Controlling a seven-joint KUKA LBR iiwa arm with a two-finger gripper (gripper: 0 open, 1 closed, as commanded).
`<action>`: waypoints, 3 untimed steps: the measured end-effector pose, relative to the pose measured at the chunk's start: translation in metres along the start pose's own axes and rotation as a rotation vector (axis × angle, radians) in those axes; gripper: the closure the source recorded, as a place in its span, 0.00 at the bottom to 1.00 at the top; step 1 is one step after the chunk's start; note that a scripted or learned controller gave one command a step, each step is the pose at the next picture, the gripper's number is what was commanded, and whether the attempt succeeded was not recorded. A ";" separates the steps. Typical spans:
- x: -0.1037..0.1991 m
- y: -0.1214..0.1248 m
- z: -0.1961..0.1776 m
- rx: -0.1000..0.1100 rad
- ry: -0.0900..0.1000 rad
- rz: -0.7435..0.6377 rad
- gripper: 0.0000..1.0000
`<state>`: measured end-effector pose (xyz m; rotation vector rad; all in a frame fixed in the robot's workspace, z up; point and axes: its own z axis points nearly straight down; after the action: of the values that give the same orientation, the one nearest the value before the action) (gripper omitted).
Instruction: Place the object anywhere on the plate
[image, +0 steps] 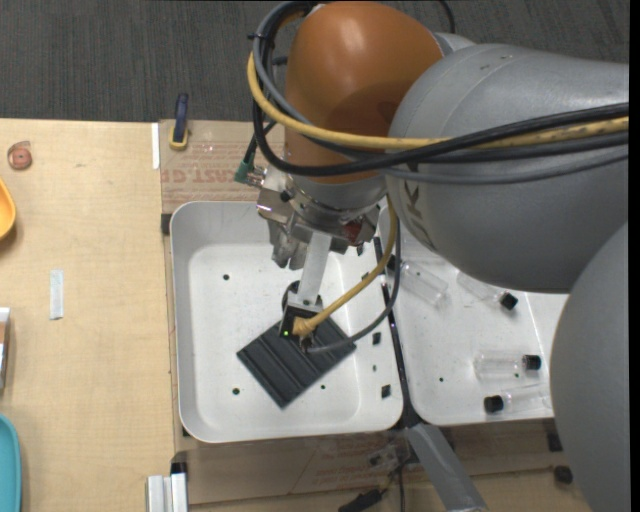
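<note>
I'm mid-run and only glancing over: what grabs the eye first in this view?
The grey arm with its orange band looms over the upper right. Below it, a dark ribbed slab lies askew in the left bin. Small clear black-capped pieces dot the right bin.

The pale wooden bench (90, 380) carries two shallow white bins side by side, the left bin (186, 330) and the right bin (455, 395), both resting on a sheet of brown cardboard (215, 160) with red print along its far edge. On the bare wood left of the bins lie a small pinkish disc (19, 156) at the far side and a short pale strip (57, 295) nearer. An orange thing (5, 212) and a teal thing (8, 465) are cut off by the left edge.
</note>
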<state>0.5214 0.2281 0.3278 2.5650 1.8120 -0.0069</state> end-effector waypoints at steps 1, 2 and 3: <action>0.014 0.053 0.042 0.000 -0.001 -0.139 1.00; 0.028 0.082 0.024 -0.002 0.000 -0.327 1.00; -0.007 0.003 0.005 0.000 0.001 -0.796 1.00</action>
<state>0.5220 0.2204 0.3230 1.6631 2.6664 -0.0053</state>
